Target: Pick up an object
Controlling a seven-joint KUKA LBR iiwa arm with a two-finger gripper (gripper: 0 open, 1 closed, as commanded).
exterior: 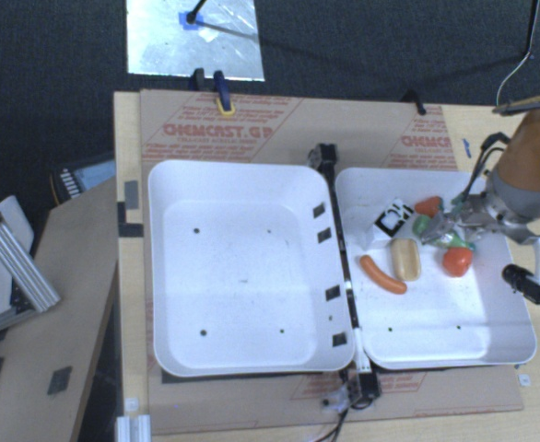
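The arm (528,168) reaches in from three o'clock over the right bin (436,334); its gripper (447,224) sits low among a cluster of small things in that bin's upper half, and whether it is open or closed on anything cannot be told. A green piece (454,242) lies right at the gripper; a red tomato (458,261) is just at five o'clock of it; a tan bun (405,259) and an orange sausage (381,274) lie at eight o'clock; a black-and-white tag (393,217) at nine; a small red piece (428,206) at eleven. The left bin (242,265) stands alongside on the counter (127,155).
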